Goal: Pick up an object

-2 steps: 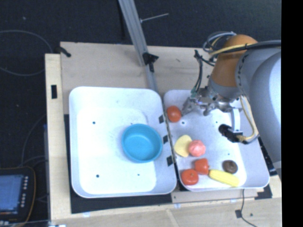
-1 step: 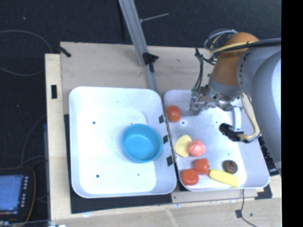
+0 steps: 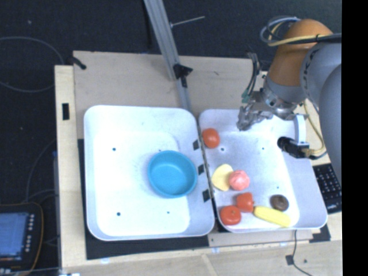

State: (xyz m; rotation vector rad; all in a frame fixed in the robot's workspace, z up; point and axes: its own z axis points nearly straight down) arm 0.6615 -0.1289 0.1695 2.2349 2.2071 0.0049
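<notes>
Banana [image 3: 272, 215] and tomatoes sit at right bin's [image 3: 261, 148] near edge, well below-left of gripper [image 3: 248, 119]; jaw state can't be told.

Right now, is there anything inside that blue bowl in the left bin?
The round blue plastic bowl looks empty: its blue inside shows all the way across, with nothing lying in it. It sits on the shallow white left bin, so the patch of bin floor beneath it is covered.

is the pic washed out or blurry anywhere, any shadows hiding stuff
Camera view: both white bins are glary, near blown out; the whole frame is soft, so the pincer is smeared and its fingertips are hard to read; the blue bowl and the toy foods cast only faint shadows, hiding nothing; the dark floor is underexposed.
</notes>
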